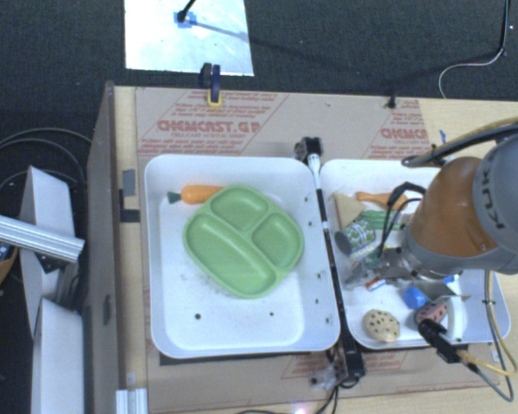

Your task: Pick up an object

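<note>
Reaching in over the right bin (479, 339), the grey arm with its orange band (453, 210) covers most of that bin's middle. Its gripper (388, 266) sits low among a green-and-white packet (360, 234), a blue piece (413, 297) and a tan perforated ball (382, 324). I cannot tell its state. Left of that bin, 1 green divided plate (243, 240) and a toy carrot (198, 194) lie in the other bin (242, 335).

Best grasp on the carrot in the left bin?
Take the carrot across its orange mid-body, coming straight down. It lies flat and lengthwise along the left bin's far side, its right end touching the green divided plate, so close the fingers across its narrow width.
</note>
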`<state>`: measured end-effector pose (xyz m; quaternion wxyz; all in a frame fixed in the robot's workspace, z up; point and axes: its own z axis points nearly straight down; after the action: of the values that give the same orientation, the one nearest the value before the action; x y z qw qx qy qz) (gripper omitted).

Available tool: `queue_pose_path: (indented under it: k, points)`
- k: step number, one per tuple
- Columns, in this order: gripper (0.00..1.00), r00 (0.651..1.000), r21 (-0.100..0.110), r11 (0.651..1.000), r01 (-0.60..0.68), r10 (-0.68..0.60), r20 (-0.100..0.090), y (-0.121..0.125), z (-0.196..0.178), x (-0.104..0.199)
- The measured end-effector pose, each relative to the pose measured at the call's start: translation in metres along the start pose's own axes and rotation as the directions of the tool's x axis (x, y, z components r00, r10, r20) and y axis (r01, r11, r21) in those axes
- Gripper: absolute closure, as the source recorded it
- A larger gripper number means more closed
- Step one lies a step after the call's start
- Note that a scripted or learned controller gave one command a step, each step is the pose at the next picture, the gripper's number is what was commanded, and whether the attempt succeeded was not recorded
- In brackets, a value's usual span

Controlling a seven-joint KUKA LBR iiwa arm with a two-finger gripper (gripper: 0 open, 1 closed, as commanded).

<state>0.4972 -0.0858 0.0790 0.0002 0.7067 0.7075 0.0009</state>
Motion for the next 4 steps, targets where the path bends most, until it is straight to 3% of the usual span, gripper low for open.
queue_pose_path:
  k: [1, 2, 3, 4]
  points:
    - [0.00, 1.000, -0.005, 1.000, 0.004, -0.004, 0.003, 0.064, -0.006, -0.017]
    - [0.00, 1.000, 0.014, 1.000, 0.008, -0.008, 0.000, 0.126, -0.033, -0.047]
    - [0.00, 1.000, -0.020, 1.000, 0.010, -0.010, -0.012, 0.093, -0.013, -0.066]
    - [0.00, 1.000, -0.007, 1.000, 0.004, -0.004, 0.000, 0.091, -0.054, -0.103]
